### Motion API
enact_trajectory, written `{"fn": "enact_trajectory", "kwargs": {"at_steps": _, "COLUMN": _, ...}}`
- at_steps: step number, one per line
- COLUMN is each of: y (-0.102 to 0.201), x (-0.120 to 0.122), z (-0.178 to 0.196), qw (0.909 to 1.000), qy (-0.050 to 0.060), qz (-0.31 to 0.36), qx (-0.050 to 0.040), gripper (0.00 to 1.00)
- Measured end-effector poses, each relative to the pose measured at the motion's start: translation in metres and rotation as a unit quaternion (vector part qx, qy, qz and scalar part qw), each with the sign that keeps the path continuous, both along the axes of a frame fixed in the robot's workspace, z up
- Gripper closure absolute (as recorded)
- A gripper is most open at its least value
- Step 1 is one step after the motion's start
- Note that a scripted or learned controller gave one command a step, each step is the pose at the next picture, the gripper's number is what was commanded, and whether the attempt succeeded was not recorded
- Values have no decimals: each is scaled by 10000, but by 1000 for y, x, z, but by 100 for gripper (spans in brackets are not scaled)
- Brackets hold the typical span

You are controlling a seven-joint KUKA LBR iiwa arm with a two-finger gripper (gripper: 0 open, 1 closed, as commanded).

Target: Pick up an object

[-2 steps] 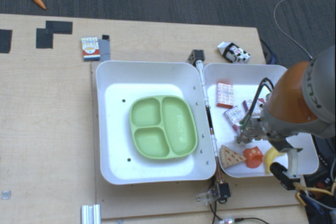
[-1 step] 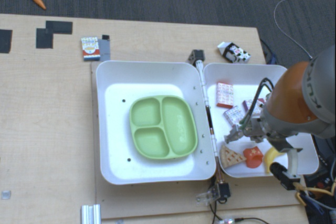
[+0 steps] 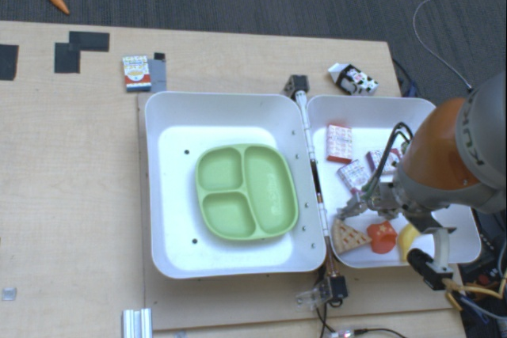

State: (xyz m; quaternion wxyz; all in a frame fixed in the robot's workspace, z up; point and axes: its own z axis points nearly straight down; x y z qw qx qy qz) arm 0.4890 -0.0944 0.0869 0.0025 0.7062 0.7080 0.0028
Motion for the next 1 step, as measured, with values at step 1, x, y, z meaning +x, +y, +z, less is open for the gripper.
{"fn": "enact_trajectory", "kwargs": {"at_steps": 1, "y": 0, "x": 2, "z": 11, "qw": 10000, "qy": -35, "qz": 18, "qx": -6, "gripper": 100}}
